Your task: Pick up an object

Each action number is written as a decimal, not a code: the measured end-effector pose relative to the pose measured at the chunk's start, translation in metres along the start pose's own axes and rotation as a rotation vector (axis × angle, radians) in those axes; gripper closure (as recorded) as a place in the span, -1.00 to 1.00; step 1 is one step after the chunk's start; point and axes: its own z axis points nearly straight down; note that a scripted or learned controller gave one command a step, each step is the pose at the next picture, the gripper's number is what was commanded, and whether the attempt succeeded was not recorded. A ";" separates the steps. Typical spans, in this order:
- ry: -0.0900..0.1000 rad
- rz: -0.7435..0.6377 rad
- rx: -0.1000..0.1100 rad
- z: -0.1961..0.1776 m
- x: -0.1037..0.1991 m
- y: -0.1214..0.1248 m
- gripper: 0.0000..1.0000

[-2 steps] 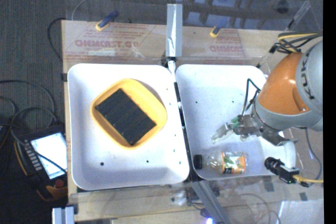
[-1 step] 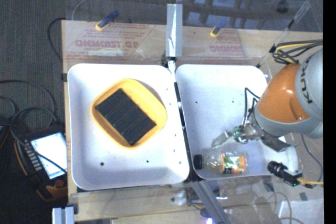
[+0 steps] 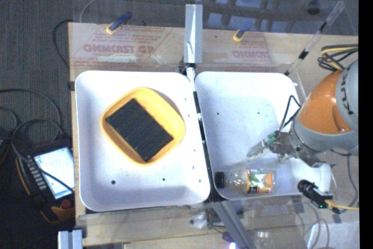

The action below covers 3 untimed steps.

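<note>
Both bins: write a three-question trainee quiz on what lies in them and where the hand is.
1. True or false: the yellow dish lies in the right bin.
2. What lies along the right bin's front edge? A) a clear bottle B) a red cup C) a spoon
3. Fill in: the hand is over the ___ bin.

Key:
1. False; it lies in the left bin, with a dark ridged pad on it.
2. A; the bottle lies on its side, black cap to the left.
3. Right; the hand is just above the bottle.
</note>
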 end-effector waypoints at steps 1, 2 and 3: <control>-0.002 0.200 0.005 -0.034 -0.020 0.038 -1.00; -0.009 0.019 -0.016 0.002 0.030 0.001 -1.00; -0.002 0.226 0.006 -0.023 -0.015 0.017 -1.00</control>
